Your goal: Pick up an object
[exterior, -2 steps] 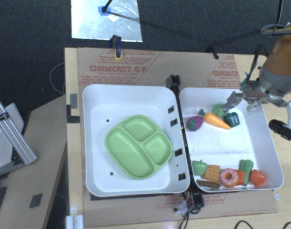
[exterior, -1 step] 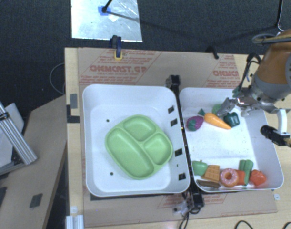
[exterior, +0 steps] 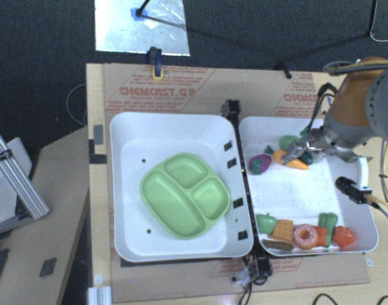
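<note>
Two shallow white bins sit side by side on a bench, seen from above at a slant. The left bin (exterior: 127,138) holds a pale green divided plate (exterior: 185,194) with three compartments, lying flat near the bin's middle. The right bin (exterior: 301,189) holds small toy foods. Along its near edge, from left to right, lie a green piece (exterior: 266,222), a tan waffle-like piece (exterior: 283,230), a pink-iced doughnut (exterior: 305,235), a small green vegetable (exterior: 328,220) and a red-orange piece (exterior: 343,236), packed close together. Toward the far edge of this bin sit a purple toy (exterior: 260,163) near the left wall, a small dark green piece (exterior: 268,149) just beyond it, a green leafy toy (exterior: 289,142), and an orange-yellow toy (exterior: 294,163). The grey arm with its orange band (exterior: 359,97) reaches in from the right, and its gripper (exterior: 298,153) is low over the far part of the right bin, right at the orange-yellow toy and the green leafy toy. The fingertips seem to touch or overlap the orange-yellow toy, but how far the jaws stand apart, and whether anything sits between them, cannot be made out at this size
</note>
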Controlling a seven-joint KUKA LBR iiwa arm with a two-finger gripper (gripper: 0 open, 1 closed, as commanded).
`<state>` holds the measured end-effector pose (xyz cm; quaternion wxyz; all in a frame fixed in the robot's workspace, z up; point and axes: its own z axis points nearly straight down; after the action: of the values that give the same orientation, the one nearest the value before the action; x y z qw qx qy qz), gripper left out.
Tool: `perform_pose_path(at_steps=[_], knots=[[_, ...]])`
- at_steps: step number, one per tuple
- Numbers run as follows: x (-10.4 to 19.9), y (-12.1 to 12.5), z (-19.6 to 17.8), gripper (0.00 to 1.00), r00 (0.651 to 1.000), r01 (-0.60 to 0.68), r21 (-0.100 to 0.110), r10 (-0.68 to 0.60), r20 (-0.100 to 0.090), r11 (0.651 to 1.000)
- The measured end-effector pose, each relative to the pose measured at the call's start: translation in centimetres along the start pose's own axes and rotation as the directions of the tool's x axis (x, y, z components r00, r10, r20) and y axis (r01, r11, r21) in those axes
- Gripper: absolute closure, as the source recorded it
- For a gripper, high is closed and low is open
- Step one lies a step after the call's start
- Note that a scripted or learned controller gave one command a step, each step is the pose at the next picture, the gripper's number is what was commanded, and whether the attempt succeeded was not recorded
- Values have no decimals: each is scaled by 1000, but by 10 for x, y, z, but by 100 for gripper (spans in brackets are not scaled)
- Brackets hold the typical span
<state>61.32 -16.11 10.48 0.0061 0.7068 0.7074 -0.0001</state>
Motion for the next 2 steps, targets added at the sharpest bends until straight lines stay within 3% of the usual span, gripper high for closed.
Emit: perform_pose_path(at_steps=[1, 2], knots=[[-3, 4, -2, 0, 1000, -2, -10, 2, 2, 1000], [1, 0, -5, 100, 1000, 0, 5, 0, -7, 1000]])
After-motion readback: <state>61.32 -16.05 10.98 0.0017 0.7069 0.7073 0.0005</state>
